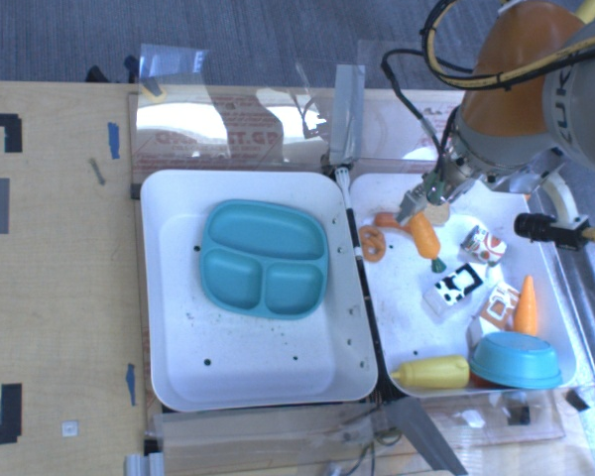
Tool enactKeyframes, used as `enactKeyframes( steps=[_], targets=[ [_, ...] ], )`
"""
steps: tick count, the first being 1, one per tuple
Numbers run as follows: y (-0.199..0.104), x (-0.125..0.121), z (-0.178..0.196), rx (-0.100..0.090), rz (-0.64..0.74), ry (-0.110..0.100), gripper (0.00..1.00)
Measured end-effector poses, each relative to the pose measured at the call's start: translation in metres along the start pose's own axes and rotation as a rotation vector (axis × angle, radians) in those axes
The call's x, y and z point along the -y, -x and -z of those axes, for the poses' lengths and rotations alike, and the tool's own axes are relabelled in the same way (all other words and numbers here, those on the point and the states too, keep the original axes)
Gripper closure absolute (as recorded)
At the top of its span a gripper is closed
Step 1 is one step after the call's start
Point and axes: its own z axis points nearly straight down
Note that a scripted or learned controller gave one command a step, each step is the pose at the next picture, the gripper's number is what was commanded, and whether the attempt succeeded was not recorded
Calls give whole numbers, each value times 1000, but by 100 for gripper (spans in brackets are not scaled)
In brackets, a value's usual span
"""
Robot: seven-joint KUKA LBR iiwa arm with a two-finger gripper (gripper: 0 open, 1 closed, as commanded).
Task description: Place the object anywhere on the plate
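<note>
Two white bins (178, 296): one blue plate (264, 258) (three compartments), two carrots (425, 236).

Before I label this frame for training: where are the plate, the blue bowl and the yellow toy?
plate (264, 257): camera view, its middle divider.
blue bowl (516, 360): camera view, its outer wall.
yellow toy (431, 372): camera view, mid-body.

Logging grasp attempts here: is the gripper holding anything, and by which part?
Cannot be told. The gripper sits at the upper end of the toy carrot, but a grip between its fingers isn't visible.
</note>
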Motion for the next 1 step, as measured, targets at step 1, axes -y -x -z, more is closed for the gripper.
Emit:
enactKeyframes(
  steps=[1],
  targets=[
    [-66,-62,-10,-2,111,4,100]
  ],
)
